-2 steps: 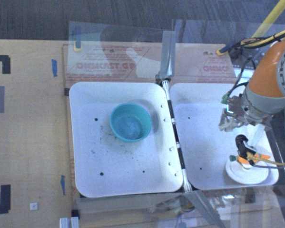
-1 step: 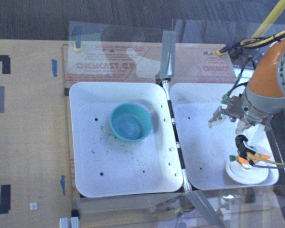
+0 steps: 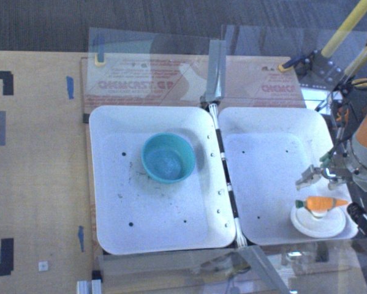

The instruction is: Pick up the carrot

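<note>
Soft even light, slight blur

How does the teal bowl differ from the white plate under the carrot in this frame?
The teal bowl is deep and coloured; the white plate is flat and nearly blends with its bin. The bowl stands near the middle of the left bin, while the plate sits in the near right corner of the right bin. The bowl holds nothing visible; the plate bears the carrot, with the gripper just above it. Both are round and upright.
</note>
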Controlling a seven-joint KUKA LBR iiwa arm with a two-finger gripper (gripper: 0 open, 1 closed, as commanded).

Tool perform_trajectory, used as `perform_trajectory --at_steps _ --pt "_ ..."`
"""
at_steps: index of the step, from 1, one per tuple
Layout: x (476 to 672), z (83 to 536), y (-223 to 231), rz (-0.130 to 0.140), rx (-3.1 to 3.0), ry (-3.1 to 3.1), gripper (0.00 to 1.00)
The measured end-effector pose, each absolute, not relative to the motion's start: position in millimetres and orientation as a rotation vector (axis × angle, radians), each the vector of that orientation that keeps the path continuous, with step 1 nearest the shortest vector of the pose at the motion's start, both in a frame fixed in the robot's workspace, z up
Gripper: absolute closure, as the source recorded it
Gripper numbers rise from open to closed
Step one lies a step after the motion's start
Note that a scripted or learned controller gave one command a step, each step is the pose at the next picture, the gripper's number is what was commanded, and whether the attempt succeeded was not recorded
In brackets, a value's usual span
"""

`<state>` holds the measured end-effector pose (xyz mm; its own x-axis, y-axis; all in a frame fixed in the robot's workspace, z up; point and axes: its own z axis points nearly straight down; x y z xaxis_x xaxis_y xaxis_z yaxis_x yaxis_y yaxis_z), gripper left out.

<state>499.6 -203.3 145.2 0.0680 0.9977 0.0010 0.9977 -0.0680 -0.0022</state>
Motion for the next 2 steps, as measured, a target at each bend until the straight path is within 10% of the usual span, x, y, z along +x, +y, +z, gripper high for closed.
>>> perform_trajectory --at_steps 1,2 --pt "482.2 88 -200 -0.008 -2.229 -2.224 0.00" --pt "483.4 99 -202 -0.013 -2.236 -2.223 1.00"
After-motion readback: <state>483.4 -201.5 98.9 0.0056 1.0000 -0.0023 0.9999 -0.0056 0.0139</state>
